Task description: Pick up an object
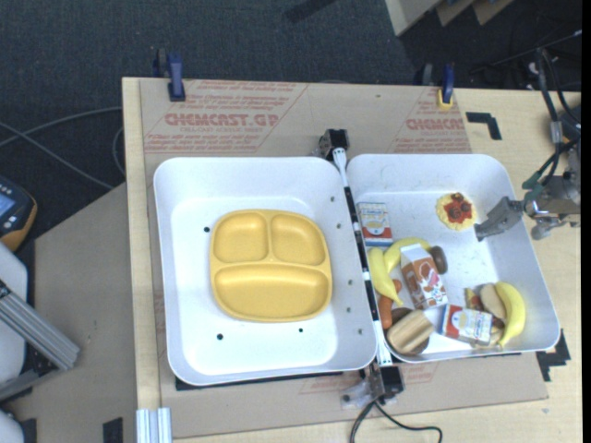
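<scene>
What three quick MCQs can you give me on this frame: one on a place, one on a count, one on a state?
1. Where does the yellow divided plate lie?
A. In the left bin
B. In the right bin
C. On the bench outside the bins

2. How many compartments does the plate have?
A. Two
B. Three
C. Five

3. What is the state of the plate?
A. Piled with toy food
B. Flipped upside down
C. Right side up with nothing on it

Answers:
1. A, it sits in the middle of the left bin, while the toy food lies in the right bin.
2. B, two small sections sit above one long section.
3. C, its ridges and hollows face up and all are bare; the gripper is over the right bin's far edge.
</scene>
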Controlling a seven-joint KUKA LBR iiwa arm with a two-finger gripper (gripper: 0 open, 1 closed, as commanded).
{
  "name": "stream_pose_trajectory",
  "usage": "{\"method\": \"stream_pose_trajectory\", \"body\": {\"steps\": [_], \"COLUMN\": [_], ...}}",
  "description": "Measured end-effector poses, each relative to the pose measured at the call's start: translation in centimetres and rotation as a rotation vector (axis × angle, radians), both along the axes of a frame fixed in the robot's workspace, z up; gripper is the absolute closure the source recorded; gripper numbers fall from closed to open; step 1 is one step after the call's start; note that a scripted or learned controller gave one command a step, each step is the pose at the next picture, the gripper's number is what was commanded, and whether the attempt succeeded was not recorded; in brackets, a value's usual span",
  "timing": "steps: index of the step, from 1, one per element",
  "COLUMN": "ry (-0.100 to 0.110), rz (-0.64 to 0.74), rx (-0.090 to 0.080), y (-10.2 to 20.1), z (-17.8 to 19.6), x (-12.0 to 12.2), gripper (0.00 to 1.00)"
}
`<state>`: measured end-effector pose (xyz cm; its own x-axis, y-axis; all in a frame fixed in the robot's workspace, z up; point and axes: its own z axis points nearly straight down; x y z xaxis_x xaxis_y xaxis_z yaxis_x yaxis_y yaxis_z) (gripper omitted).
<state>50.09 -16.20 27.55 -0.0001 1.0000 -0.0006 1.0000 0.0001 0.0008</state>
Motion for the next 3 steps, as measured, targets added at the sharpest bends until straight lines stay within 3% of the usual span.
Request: {"method": "stream_pose_trajectory", "body": {"steps": [1,2,3], "ry": [0.012,-0.003,-0.003], "rz": [0.004,0.001,-0.001], "rx": [0.005,0.000,0.000], "y": [4.4,3.1,3.1], "z": [-13.3,-17.9,-17.1], "x": [1.3,2.4,2.4], "gripper": [0.00,0.00,1.00]}}
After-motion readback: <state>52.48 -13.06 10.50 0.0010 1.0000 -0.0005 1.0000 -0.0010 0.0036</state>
